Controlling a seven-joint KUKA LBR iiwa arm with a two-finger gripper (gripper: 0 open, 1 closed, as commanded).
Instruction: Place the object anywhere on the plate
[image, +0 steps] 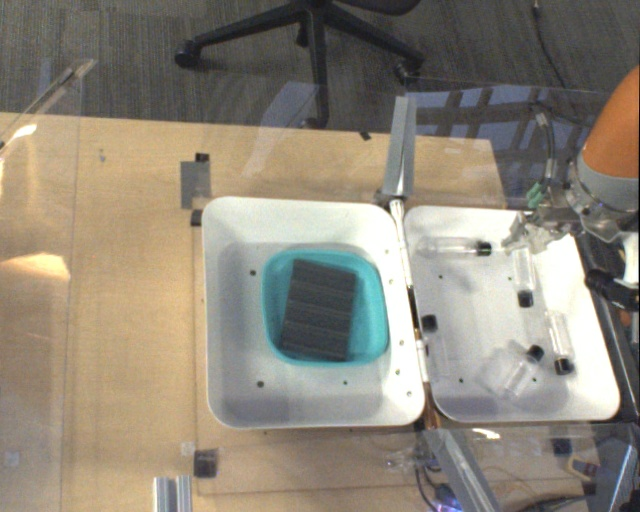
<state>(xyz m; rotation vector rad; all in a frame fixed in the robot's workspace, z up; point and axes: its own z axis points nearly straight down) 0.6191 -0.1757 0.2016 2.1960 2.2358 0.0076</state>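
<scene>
A teal square plate (272, 300) lies in the middle of the left white bin (230, 380). A dark grey ribbed block (318, 310) lies flat on the plate, turned slightly clockwise. My gripper (545, 222) hovers over the far right corner of the right bin (470, 400), well away from the plate and the block. The arm's orange band (615, 130) shows at the right edge above the gripper. Nothing can be seen held in the gripper.
Several clear vials with black caps lie scattered in the right bin, among them one near the back (452, 246) and one near the front right (557, 335). A small black piece (428, 322) sits by the bins' shared wall. A metal post (398, 150) stands behind the bins.
</scene>
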